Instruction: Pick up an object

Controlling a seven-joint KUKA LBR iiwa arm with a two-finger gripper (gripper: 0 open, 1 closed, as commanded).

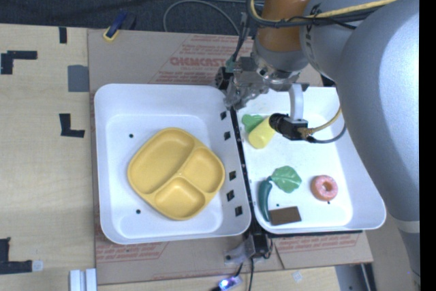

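Gripper poised over right bin beside yellow-green toy, presumably its pick target; finger spread cannot be told; yellow tray lies left of toy

- The yellow divided plate fills the middle of the left bin; bare white floor shows around it, widest toward the far-left corner.
- Right of the plate, the black-marked divider between the bins blocks any low sideways pass.
- Beyond the divider, near the far end, the end effector and grey arm hang over the right bin.
- Right of the plate's near end, a green leafy toy, pink doughnut and brown block lie apart, with bare gaps between them.
- A yellow-and-green toy lies just beside the divider.
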